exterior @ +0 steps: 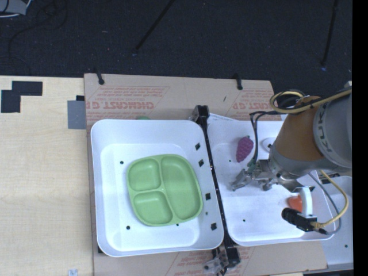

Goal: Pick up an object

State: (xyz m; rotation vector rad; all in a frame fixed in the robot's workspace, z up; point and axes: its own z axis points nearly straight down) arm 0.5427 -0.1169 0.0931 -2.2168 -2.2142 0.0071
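The end effector point(240, 180) sits low inside the right bin point(247, 229), pointing toward the divider; whether it is clenched or released cannot be told. A purple grape-like bunch point(245, 148) lies just beyond it on the bin floor, apart from the tool. An orange object point(295, 202) lies near the arm's point(310, 137) wrist, partly hidden. In the left bin point(109, 223) rests a green divided plate point(164, 189). Both bins stand on the counter point(40, 183).
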